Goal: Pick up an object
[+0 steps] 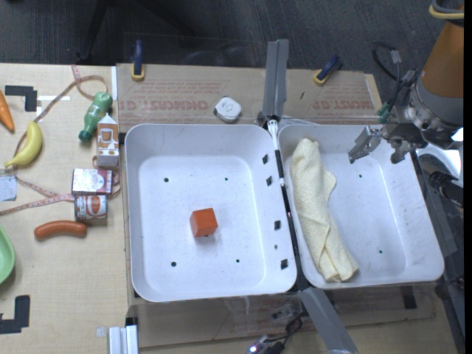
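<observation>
Gripper above right bin's upper right corner, fingers spread apart, nothing between them, orange cube mid left bin, cream towel along right bin's left side

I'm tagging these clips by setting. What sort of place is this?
Probably a robotics lab's grasping bench: two white bins clamped to a board, a lone orange block and a towel as test objects, toy food laid out alongside.

Left bin: cube near centre; right bin: towel along its left wall, gripper above its far right corner.
</observation>
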`<state>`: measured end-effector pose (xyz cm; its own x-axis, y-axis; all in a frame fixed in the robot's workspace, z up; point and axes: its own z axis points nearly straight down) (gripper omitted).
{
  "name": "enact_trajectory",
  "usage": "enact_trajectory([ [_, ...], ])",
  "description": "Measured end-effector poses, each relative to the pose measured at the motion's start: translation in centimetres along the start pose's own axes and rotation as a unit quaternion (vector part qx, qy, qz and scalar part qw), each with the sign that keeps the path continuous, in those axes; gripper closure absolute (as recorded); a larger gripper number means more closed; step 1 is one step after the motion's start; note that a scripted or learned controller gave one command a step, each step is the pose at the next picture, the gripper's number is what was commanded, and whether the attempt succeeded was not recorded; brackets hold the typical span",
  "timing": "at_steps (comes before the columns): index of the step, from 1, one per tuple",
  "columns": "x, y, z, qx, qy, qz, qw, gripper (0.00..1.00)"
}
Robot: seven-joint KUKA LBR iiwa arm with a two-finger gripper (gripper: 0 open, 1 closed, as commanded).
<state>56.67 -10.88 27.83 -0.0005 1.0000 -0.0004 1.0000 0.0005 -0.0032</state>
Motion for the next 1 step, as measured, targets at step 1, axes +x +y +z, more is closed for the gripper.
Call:
enact_trajectory([
  [1,2.58,4.99,8.57,0.0,0.0,0.067,0.9978,0.0],
])
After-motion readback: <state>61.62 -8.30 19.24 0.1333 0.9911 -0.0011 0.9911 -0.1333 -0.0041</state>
